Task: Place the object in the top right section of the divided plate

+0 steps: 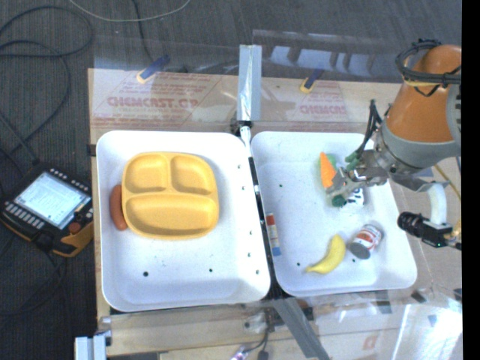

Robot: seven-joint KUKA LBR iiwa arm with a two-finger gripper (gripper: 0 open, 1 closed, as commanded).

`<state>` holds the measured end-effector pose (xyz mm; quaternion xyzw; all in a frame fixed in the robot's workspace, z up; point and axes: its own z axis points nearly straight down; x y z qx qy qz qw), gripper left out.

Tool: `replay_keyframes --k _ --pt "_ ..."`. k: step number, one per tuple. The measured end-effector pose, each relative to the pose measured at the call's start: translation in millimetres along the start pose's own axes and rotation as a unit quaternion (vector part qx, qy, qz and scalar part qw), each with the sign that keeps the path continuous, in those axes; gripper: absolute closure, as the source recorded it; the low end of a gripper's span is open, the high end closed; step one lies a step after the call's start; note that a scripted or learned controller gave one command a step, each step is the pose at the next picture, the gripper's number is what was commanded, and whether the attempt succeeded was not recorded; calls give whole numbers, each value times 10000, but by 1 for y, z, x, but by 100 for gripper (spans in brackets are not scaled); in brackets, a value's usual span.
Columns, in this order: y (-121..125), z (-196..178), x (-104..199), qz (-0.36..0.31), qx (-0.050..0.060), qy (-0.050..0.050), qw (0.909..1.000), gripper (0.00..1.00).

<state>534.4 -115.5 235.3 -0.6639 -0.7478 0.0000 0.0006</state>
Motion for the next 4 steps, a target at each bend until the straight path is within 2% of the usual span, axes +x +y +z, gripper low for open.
replay_keyframes --k 1,2,3,4 --pt "70 -16 74 -61 8 -5 10000 100" --pt "102 53 171 1950 18 -16 9808 100" --pt "160 73 223 1364 12 -35 9906 100" --pt "160 73 223 1361 9 -34 9907 0"
